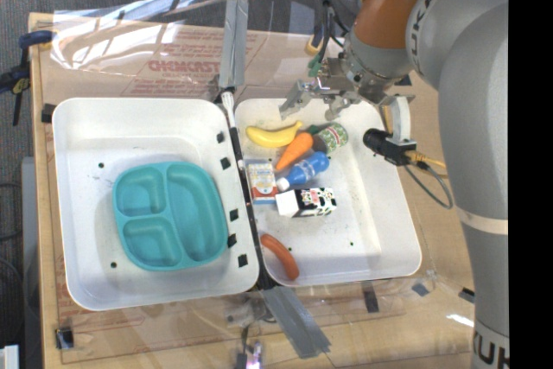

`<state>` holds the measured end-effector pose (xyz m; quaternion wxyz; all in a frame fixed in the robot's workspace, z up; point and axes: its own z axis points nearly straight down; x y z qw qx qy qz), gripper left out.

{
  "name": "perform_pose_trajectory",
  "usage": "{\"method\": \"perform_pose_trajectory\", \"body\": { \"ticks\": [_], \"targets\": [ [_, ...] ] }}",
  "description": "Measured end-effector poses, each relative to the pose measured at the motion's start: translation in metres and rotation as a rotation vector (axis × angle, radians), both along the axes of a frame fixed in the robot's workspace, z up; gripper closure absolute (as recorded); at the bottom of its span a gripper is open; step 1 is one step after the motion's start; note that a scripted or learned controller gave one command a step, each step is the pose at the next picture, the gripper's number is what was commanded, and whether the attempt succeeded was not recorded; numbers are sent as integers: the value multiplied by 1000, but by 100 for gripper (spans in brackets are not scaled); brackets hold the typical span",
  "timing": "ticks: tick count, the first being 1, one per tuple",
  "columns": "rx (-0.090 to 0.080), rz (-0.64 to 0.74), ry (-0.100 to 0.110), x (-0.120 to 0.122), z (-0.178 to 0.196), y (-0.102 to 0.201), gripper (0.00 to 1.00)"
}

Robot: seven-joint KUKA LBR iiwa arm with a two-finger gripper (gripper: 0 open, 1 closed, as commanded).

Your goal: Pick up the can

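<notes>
From my station, the can (332,136) lies on its side in the right bin (380,220), wedged against the carrot (294,151) and just above the blue bottle (307,171), with the banana (272,134) close by. My tool (315,99) hangs spread wide and empty over the bin's far rim, near the can. I judge the crowding leaves little clearance for a clean grip.

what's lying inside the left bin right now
A teal divided tray lies flat inside the left bin, its three compartments holding nothing. The bin floor beneath the tray is covered, so anything under it cannot be seen.
</notes>
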<state>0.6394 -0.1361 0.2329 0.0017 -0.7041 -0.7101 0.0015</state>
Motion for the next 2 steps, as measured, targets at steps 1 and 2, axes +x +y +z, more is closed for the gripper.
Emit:
{"method": "perform_pose_trajectory", "body": {
  "ticks": [1, 2],
  "targets": [
    [-1, 85, -4, -20, 13, -75, 0],
    [0, 91, -1, -19, -44, -72, 0]
  ]
}}
